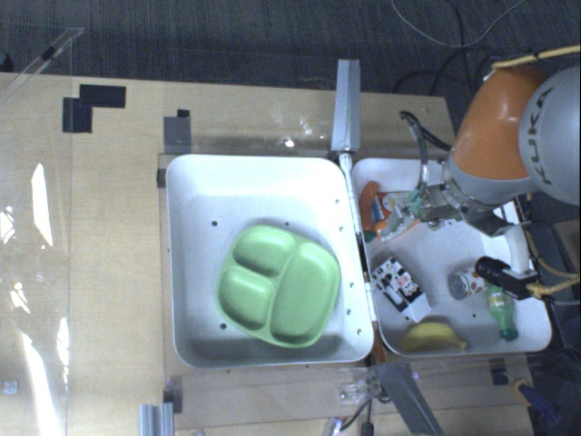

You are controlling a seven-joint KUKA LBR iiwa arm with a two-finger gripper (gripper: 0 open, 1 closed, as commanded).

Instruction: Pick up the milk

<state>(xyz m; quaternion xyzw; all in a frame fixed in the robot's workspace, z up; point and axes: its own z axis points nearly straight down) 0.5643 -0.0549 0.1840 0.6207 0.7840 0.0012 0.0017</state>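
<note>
The milk (398, 285) is a small white carton with black patches, lying on its side in the right bin (454, 248) close to that bin's left wall. My gripper (419, 209) hangs over the back part of the right bin, up and to the right of the milk and apart from it. It sits right beside an orange and multicoloured packet (379, 213) in the bin's back left corner.
In the right bin a banana (434, 336) lies at the front edge, with a small can (465, 284) and a green bottle (502, 317) to its right. The left bin (195, 243) holds a green divided plate (279, 285).
</note>
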